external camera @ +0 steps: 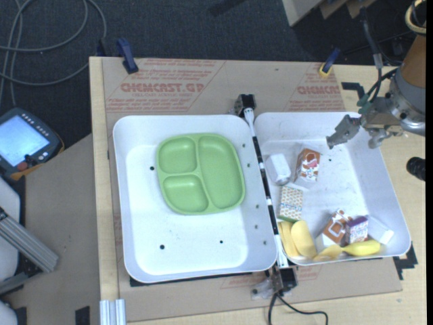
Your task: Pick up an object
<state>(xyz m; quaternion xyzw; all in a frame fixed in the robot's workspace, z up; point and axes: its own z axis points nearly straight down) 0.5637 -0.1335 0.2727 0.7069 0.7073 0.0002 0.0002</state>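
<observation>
Overhead, camera view: two white bins sit side by side on the bench. The left bin (pixel 135 249) holds a green divided tray (pixel 201 173), lying flat near its middle. The right bin (pixel 385 188) holds all the loose items. A small red-and-white carton (pixel 308 165) stands nearest the arm, with a white block (pixel 278 167) just beside it toward the divider. Below these lies a checkered packet (pixel 291 202). Along the near edge: a yellow banana-like piece (pixel 298 238), a second yellow piece (pixel 361 248), and a crumpled snack packet (pixel 346 228) between them.

Task status: not started, as far as this frame shows. Every item lies on the bin floor; nothing is lifted. No target is named, so any of the loose items could serve. Judgement: the carton is the closest candidate to the tool, but that is a guess from position alone.

Gripper (pixel 353 133): it hangs over the upper right corner of the right bin, reaching in from the right, and looks to be above the floor rather than on it. The two fingers are spread apart, one (pixel 340 133) pointing toward the carton, the other nearer the wrist. Nothing is between them, and they touch no item. The carton is near, down and to the left of the forward finger, with bare bin floor between.

Remaining: descend, close on an item, lift.
</observation>
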